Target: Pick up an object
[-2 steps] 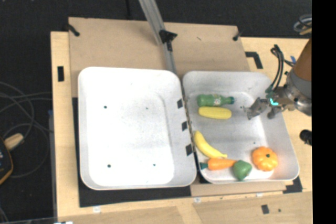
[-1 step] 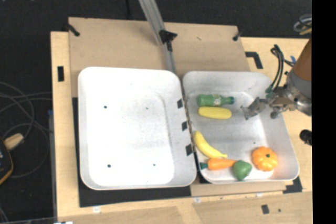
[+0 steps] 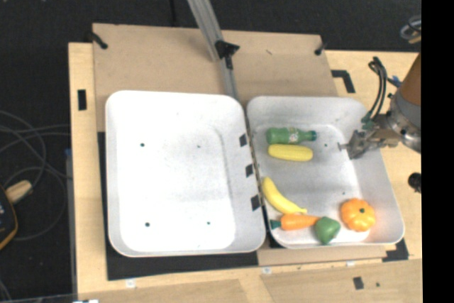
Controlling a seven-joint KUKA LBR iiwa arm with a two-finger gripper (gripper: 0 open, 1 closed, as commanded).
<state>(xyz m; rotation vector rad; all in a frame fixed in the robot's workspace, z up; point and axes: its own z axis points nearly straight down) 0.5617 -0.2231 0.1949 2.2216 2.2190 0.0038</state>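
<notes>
On the pale wooden surface (image 3: 177, 53), two shallow white bins are set side by side, their inner edges touching.

Left bin (image 3: 177, 174): white, only a few small dark specks are seen on its floor.

Right bin (image 3: 312, 117): six items are held.
- Green bottle (image 3: 289, 135), lying on its side near the bin's upper left.
- Yellow corn cob (image 3: 290, 152), lying just below the bottle, nearly touching it.
- Banana (image 3: 280, 197), laid at a slant along the left wall, lower half of the bin.
- Carrot (image 3: 298, 221), orange, lying at the banana's lower end and touching it.
- Green pepper (image 3: 326, 229), just right of the carrot's tip, against the bottom wall.
- Orange pumpkin (image 3: 357, 214), in the lower right corner, just beside the pepper.

Arm: seen at the right, reaching over the right bin's right wall. The pincer (image 3: 352, 147) is placed over the bin's upper right floor, well apart from the corn cob and bottle. Nothing is seen between its fingers; how wide they stand cannot be told.

A grey metal pole (image 3: 202, 3) is seen rising at a slant from behind the bins.
</notes>
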